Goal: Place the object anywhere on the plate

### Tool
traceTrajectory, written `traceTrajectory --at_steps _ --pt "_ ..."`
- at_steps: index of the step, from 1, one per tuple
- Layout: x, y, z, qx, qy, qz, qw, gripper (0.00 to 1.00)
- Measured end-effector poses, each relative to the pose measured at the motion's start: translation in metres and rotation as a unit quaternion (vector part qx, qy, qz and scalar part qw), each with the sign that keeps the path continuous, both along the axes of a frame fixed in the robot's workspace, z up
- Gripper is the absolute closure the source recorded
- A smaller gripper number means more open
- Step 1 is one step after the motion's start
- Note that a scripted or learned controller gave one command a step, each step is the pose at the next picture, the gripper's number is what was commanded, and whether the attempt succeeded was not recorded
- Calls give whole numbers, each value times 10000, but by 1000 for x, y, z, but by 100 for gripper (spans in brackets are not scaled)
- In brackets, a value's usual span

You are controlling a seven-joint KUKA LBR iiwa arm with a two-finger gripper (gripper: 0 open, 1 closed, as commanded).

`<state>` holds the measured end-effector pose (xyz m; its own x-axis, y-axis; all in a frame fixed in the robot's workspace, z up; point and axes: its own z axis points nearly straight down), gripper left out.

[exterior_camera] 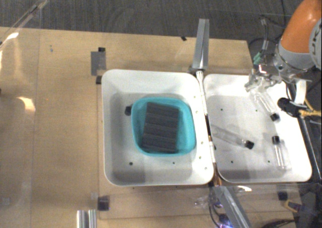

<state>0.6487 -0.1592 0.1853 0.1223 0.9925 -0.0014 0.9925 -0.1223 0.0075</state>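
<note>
A teal plate (187, 130) sits in the middle of the left bin (113, 136). A dark grey ribbed block (161, 126) lies flat on the plate, inside its rim. My gripper (257, 80) is over the far edge of the right bin (221, 169), well to the right of the plate, below the orange band of the arm (302, 20). The upper end of a clear vial with a black cap (265, 104) lies just under the gripper; whether it touches the gripper is unclear.
Two more clear vials with black caps lie in the right bin, one near its middle (232, 138) and one at its right side (279, 152). A small black piece (128, 110) lies beside the plate's left rim. Cables (294, 107) hang at the right.
</note>
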Motion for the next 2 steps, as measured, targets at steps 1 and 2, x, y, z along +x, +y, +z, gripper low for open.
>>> traceTrajectory --at_steps 1,2 --pt "0 0 0 0 -1 -1 10000 0" --pt "-17 -28 116 -5 -26 -380 9993 0"
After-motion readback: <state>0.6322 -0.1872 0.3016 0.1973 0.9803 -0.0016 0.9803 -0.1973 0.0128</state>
